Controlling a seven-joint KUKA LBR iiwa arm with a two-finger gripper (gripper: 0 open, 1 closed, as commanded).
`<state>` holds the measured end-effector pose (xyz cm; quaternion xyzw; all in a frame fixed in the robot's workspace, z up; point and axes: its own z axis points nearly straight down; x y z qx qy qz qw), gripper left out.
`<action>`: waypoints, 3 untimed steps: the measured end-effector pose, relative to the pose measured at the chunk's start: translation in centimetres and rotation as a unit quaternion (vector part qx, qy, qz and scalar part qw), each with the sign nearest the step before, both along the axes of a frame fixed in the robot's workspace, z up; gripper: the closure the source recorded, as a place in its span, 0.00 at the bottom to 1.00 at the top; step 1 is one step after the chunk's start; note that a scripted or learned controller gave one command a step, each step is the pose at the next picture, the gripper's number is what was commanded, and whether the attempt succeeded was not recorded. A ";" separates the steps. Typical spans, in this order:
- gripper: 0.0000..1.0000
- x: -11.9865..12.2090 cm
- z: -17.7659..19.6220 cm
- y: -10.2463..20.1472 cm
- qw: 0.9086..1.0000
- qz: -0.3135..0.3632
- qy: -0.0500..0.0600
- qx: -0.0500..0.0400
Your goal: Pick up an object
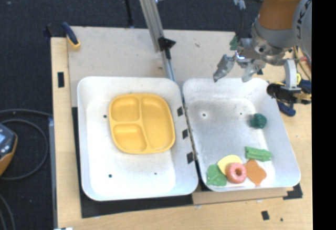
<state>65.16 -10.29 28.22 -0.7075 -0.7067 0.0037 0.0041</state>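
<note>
Your gripper [234, 73] hangs above the far edge of the right bin [220, 118], near its back rim, with its two fingers [220, 70] spread apart and nothing between them. The arm [281, 8] reaches in from the upper right, its orange band sitting just above the wrist.

You see the objects gathered in the right bin, well apart from the gripper. A dark green ball [258, 121] sits alone toward the bin's right side. At the near edge lies a cluster: a green strip [258, 154], an orange piece [256, 171], a pink ring [236, 173] touching a yellow disc [229, 163], and a green leaf-like piece [216, 176] at the left end.

In the left bin [94, 171] you see a yellow divided plate [142, 123] with three compartments, lying flat near the middle. A metal pole [149, 11] rises behind the two bins.
</note>
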 end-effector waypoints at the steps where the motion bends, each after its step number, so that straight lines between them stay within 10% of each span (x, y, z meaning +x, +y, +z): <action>1: 0.00 0.2 0.8 0.0 1.000 0.001 -0.006 0.000; 3: 0.00 1.1 -11.4 -0.5 1.000 0.000 -0.004 -0.001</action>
